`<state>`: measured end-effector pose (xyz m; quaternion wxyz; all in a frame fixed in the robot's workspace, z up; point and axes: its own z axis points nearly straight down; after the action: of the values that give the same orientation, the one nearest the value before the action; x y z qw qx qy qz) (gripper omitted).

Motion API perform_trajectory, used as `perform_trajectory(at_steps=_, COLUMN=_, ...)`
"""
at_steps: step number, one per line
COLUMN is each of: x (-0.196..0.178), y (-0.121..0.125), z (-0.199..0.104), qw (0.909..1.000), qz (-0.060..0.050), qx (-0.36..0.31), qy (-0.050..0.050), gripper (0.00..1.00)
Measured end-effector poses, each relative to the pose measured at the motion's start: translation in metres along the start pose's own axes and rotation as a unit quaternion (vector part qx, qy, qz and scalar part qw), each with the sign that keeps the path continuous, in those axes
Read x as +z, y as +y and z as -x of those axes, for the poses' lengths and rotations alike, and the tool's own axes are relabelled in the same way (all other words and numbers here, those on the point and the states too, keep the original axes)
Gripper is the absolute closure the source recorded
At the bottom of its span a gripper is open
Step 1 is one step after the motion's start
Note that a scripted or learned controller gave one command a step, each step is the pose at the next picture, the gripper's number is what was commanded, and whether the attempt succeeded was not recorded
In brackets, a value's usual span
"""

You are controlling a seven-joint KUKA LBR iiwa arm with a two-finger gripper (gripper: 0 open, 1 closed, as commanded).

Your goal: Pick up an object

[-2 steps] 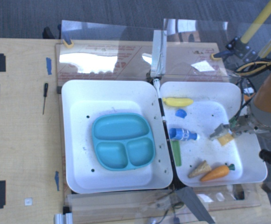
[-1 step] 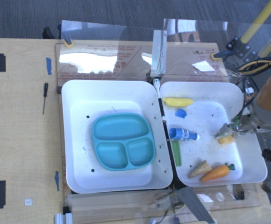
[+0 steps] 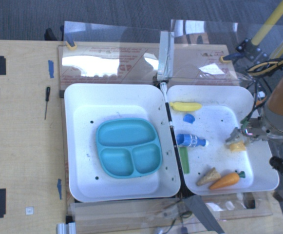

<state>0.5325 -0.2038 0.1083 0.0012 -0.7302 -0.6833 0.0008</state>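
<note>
My gripper hangs low over the right side of the right bin, with the arm coming in from the right. A small yellow-tan piece lies directly under it, touching or nearly touching the tip. Elsewhere in this bin are a yellow banana, a small blue piece, a blue bottle, a green stick, a tan wedge and an orange carrot.
The left bin holds a teal divided plate. A clear panel stands behind both bins. Cables and a yellow pole crowd the back right corner. The bins' shared wall runs next to the bottle and stick.
</note>
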Motion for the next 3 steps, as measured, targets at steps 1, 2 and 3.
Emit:
perform_trajectory(at_steps=1, x=-0.084, y=-0.002, z=-0.063, qw=0.9991, qz=0.002, qx=0.042, qy=0.000, gripper=1.00)
perform_trajectory(at_steps=2, x=0.001, y=0.002, z=-0.079, qw=0.9972, qz=0.006, qx=0.075, qy=0.000, gripper=1.00)
perform_trajectory(at_steps=3, x=-0.076, y=0.039, z=-0.150, qw=0.9947, qz=0.002, qx=0.103, qy=0.001, gripper=1.00)
